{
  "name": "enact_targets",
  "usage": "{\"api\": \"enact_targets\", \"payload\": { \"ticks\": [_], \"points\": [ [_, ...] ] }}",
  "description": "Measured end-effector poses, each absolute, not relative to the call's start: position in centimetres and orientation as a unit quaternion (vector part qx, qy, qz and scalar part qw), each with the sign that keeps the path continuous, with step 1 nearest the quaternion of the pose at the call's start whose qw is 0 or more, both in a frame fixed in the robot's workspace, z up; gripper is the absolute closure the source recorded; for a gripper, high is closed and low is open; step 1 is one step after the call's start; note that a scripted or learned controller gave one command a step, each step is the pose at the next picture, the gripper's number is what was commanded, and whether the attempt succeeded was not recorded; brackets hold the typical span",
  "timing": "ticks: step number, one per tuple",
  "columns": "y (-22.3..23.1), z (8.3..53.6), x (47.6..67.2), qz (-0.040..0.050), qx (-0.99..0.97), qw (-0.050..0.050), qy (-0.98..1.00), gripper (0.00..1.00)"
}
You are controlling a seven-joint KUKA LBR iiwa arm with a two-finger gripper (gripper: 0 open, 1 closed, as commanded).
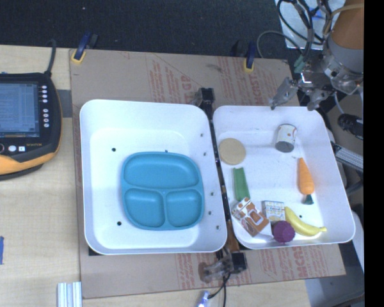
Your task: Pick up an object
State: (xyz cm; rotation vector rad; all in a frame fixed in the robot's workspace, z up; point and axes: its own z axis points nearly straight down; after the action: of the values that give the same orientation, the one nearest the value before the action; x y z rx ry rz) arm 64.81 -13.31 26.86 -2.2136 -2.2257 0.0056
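Note:
The right bin (326, 139) holds a tan round disc (232, 151), a small grey cup (285, 137), an orange carrot (305, 176), a green stick (242, 184), a banana (304, 224), a purple ball (282, 231) and two small printed packets (249, 216). My gripper (296, 101) hangs over the far rim of that bin, above and just behind the grey cup. It is open, with its fingers spread and nothing between them.
In the left bin (96, 171) lies a blue divided plate (161, 189). A control pendant (16, 123) rests on the bench at the far left. Clamps (81, 48) hold the brown board at its back edge. Cables loop above the wrist at the top right.

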Motion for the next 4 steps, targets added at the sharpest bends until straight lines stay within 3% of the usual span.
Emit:
{"api": "enact_targets", "payload": {
  "ticks": [1, 2, 3, 4],
  "points": [
    [-19.1, 12.2, 60.4, 0.0031, -0.705, 0.002, -0.709, 0.0],
    [-21.2, 18.6, 56.0, 0.0009, -0.706, 0.0, -0.708, 0.0],
    [-17.2, 19.2, 54.6, 0.0018, -0.705, 0.001, -0.71, 0.0],
    [-21.3, 21.1, 52.9, 0.0008, -0.706, 0.0, -0.708, 0.0]
  ]
}}
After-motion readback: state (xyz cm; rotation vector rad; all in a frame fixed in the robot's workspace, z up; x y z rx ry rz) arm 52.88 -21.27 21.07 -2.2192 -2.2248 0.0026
